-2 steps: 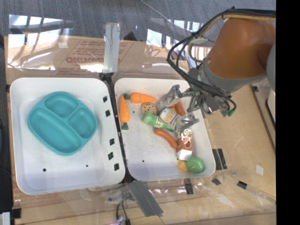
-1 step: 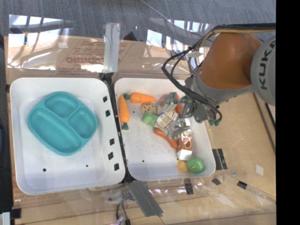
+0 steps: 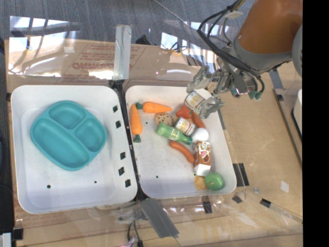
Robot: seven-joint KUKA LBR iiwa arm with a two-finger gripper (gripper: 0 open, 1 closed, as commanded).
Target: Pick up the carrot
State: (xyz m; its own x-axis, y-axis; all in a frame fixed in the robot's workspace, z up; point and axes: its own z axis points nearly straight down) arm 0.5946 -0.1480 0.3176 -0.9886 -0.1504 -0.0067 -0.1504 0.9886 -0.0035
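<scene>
Claw point(image 3: 208, 103) grips a small cream can point(image 3: 197, 101), upper right of right bin | orange plastic carrot point(image 3: 135, 120) lies untouched by left wall | pickup not begun.

I see my arm's big glossy orange band point(image 3: 267, 22) over a grey wrist collar point(image 3: 257, 60), black cables point(image 3: 221, 17) looping off it, and a small silvery metal hand point(image 3: 216, 89) with teal bits.
</scene>
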